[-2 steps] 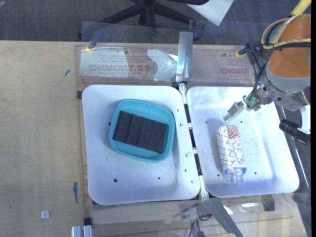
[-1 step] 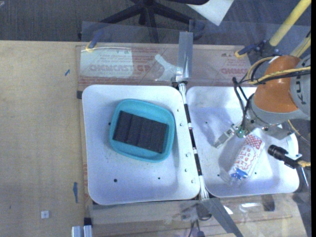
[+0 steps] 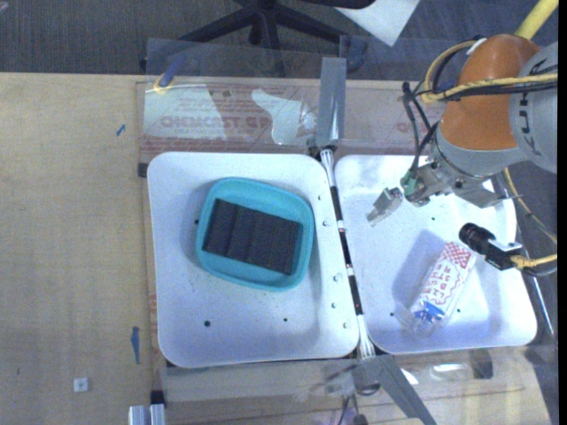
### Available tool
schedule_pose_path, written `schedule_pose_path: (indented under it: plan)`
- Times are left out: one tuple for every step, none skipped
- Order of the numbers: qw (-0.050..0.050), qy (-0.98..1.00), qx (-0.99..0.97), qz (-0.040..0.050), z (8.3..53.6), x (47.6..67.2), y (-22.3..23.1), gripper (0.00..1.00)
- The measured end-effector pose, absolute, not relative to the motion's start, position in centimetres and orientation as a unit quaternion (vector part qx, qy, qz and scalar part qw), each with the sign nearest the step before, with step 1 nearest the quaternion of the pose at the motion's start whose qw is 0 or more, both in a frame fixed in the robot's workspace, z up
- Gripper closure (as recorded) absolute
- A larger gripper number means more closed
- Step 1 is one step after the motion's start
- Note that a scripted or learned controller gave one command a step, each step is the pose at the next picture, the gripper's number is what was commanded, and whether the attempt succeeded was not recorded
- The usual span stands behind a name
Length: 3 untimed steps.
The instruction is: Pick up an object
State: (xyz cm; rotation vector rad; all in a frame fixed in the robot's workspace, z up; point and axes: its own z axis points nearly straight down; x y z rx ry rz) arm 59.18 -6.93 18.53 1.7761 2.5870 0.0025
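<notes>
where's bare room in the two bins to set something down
Left bin: the teal tray fills the middle; bare floor lies in front of it along the near rim, and in a strip by the left wall. Right bin: bare patch at the near left, between the divider and the plastic bottle. Its far side is crowded by the hand and arm.

Smooth glossy white plastic bins [image 3: 177, 326]

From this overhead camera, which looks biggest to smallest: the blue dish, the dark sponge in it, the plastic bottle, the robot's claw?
1. blue dish
2. dark sponge
3. plastic bottle
4. claw, though its height above the bin makes this unsure
</notes>
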Motion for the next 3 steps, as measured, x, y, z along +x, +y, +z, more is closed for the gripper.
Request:
schedule_pose_path:
  plan:
    - [0.000, 0.803, 0.596, 0.0000, 15.2, 49.4, -12.4, 0.00]
    - [0.022, 0.781, 0.624, 0.0078, 13.0, 50.9, -15.0, 0.00]
    - [0.013, 0.701, 0.713, 0.0046, 10.5, 49.3, -18.4, 0.00]
